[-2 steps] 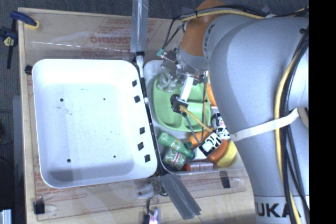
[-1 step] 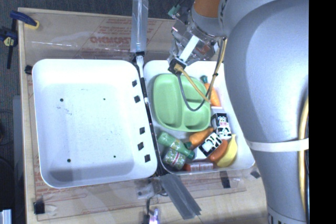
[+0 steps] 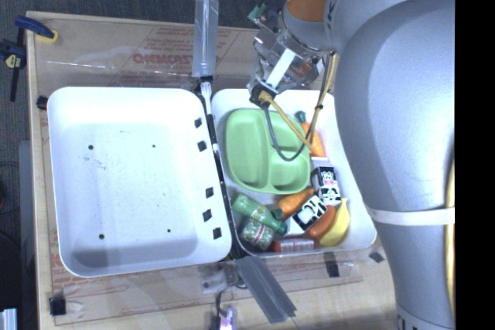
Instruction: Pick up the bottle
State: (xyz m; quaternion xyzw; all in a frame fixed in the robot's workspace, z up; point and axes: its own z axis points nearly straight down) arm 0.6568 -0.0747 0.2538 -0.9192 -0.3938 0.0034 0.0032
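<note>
The gripper [image 3: 288,67] hangs over the far end of the right bin [image 3: 357,237], just above that bin's far rim. The arm's grey bulk comes in from the right and covers the bin's outer side. From here I cannot tell whether the gripper is spread or closed, and nothing can be seen held in it.

The green bottle [image 3: 259,219] is well apart from it, at the opposite, near end of the same bin. It lies on its side, close against the wall shared with the left bin [image 3: 124,182]. Between gripper and bottle sits a pale green bowl [image 3: 263,151], which takes up most of the bin's middle; the bottle lies just past the bowl's near edge. Right of the bottle a carrot [image 3: 296,202] lies at a slant. Beyond the carrot are a black-and-white box [image 3: 321,197] and a banana [image 3: 338,224], crowded together.
</note>
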